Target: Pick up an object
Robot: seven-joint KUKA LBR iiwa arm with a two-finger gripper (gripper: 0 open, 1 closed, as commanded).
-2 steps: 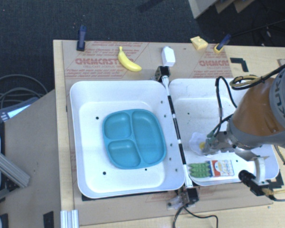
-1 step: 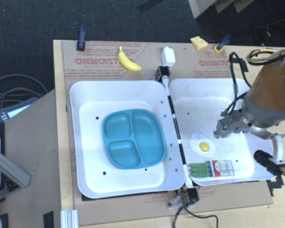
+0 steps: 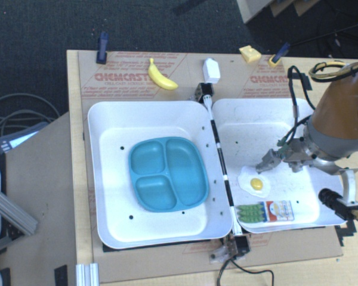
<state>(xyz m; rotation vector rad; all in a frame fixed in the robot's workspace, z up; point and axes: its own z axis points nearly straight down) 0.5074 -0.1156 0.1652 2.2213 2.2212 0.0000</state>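
Note:
In the right bin point(image 3: 256, 121) a toy fried egg point(image 3: 255, 184) lies near the dividing rim. A flat printed food package point(image 3: 265, 212) lies along that bin's front wall. My gripper point(image 3: 264, 165) reaches in from the right and hangs low, just above and to the right of the egg, its tip pointing down-left. I see nothing held in it. A blue divided plate point(image 3: 167, 173) rests in the middle of the left bin point(image 3: 107, 154).
On the bench behind the bins lie a yellow banana point(image 3: 160, 77), a white block point(image 3: 212, 70), a yellow chunk point(image 3: 249, 54) and two blue clips point(image 3: 102, 47) point(image 3: 278, 55). A black cable point(image 3: 295, 94) loops over the right bin's back right part.

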